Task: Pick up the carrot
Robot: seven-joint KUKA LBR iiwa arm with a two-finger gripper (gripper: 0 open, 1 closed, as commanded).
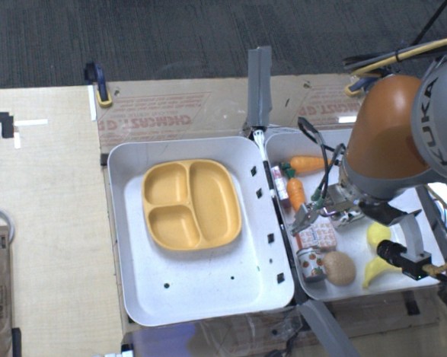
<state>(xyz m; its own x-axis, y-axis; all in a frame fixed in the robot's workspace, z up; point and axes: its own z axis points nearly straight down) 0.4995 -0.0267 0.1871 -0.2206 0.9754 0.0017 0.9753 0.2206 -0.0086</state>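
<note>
Carrot (308, 163) lying crosswise near the far wall of the right bin (429, 285) (beside a small bottle (295, 194), a can (311, 262), a banana (380, 251)); left bin (129, 241) holds a yellow divided plate (192, 204); arm (388, 136) reaches in, jaws (311, 212) apparently open, holding nothing.

The jaws (315, 215) hang low in the right bin (353, 291), just beside a carrot (296, 194), with a second carrot (308, 163) nearby; a yellow divided plate (192, 204) sits in the left bin (140, 294)
</note>
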